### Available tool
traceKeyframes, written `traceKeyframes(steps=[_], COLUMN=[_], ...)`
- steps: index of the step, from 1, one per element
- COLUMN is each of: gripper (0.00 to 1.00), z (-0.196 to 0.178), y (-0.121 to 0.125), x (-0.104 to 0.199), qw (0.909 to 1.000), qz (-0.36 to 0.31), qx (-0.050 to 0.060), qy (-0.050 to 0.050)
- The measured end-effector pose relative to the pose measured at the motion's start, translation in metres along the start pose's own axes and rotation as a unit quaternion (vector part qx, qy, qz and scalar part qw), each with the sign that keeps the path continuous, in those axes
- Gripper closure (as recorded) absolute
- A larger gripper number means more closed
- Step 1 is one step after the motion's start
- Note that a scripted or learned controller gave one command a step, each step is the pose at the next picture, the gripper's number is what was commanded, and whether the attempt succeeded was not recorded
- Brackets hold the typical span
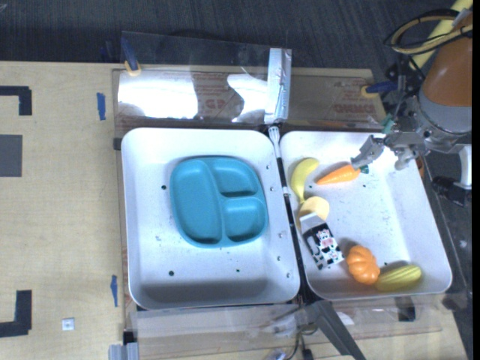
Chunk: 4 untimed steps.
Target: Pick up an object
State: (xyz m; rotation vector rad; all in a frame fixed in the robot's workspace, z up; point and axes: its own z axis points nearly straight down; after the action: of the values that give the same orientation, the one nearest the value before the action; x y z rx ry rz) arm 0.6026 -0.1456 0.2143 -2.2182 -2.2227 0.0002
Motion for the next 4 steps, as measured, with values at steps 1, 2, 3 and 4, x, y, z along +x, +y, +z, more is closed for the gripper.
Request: traceKeyframes(steps=[1, 2, 3, 4], gripper=[0.0, 0.0, 0.0, 1.0], z=[0.087, 0.127, 0.128, 0.116], y=[0.027, 0.066, 0.041, 0.043], x=[0.0, -0.032, -0.015, -0.016], qw=[0.9957, 0.9949, 0.9905, 0.9906], qz=[-0.092, -0.101, -0.137, -0.137], qx=[0.002, -0.002, -0.001, -0.004], qy=[0.001, 0.0, 0.0, -0.001])
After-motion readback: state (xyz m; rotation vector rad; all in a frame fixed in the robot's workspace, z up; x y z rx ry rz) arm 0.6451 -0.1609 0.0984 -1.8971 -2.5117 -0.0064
